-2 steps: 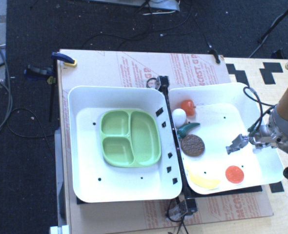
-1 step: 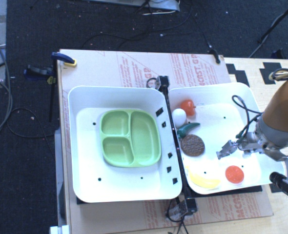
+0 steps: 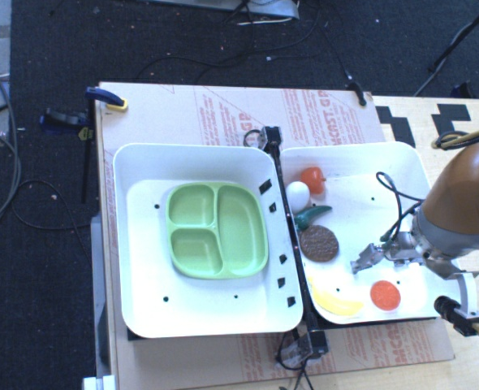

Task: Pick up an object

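While the hand (image 3: 368,260) hangs low with nothing visibly gripped and its opening impossible to tell, the orange disc (image 3: 385,295) just beside it suits a centred, vertical descent.

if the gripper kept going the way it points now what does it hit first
Likely the brown round patty: the gripper points left across the right bin toward it, though its height above the floor is unclear.

Left bin (image 3: 142,242) holds a green divided plate (image 3: 217,231). Right bin (image 3: 410,169) holds a red ball (image 3: 312,178), white egg (image 3: 297,192), teal piece (image 3: 312,214), brown disc (image 3: 319,243), yellow banana (image 3: 337,303), orange-red disc (image 3: 385,296). Gripper (image 3: 368,259) hangs above the floor of the right bin, near the orange-red disc.
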